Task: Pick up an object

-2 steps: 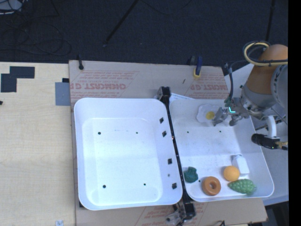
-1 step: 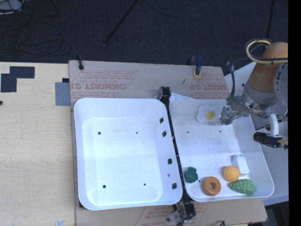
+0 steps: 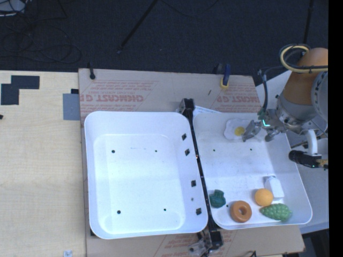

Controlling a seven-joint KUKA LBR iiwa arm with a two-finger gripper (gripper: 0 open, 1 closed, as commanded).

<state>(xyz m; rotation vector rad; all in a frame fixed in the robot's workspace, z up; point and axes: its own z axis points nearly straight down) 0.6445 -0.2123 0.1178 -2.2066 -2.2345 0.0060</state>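
Observation:
My gripper (image 3: 261, 133) hangs over the far right part of the right bin (image 3: 236, 165), its two fingers spread apart with nothing between them. Just left of the fingertips lies a white fried egg toy with a yellow yolk (image 3: 236, 129). Along the near edge of the same bin sit a dark green lump (image 3: 217, 198), a brown doughnut (image 3: 241, 211), an orange ball (image 3: 263, 197), a green bumpy fruit (image 3: 276, 212) and a small white block (image 3: 275, 187).
The left bin (image 3: 107, 143) stands beside the right one, with a black clip strip (image 3: 192, 154) along the shared wall. Both rest on a cardboard sheet (image 3: 134, 92). The arm's grey and orange body (image 3: 305, 90) fills the right side.

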